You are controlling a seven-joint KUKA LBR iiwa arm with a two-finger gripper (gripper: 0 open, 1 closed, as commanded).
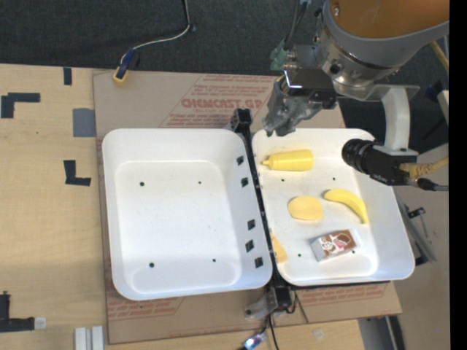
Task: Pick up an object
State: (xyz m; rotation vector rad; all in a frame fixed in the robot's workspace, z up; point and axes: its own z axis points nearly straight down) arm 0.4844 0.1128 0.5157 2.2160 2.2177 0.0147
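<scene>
Grey and orange-banded, the arm [379, 28] leans in over the right bin [387, 268]; we see its gripper [281, 126] hanging above the far rim, just beyond the yellow bottle [290, 160], holding nothing. Whether its fingers are parted, we cannot tell.

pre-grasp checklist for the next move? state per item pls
1. Targets present: ok. The yellow plastic mustard bottle, pale yellow rounded lump, yellow toy banana and small brown-and-white packet all lie in the right white bin.
2. Tool position: ok. It hangs over the right bin's far-left corner, just beyond the bottle.
3. Tool carrying nothing: cannot tell, its tip is too dark and small.
4. Nearest target free of neighbours: ok. The bottle lies apart from the others.
5. Divider clearance: not ok. The tool sits close to the black clips between the bins.
6. Small yellow piece at the divider: cannot tell what it is.
</scene>
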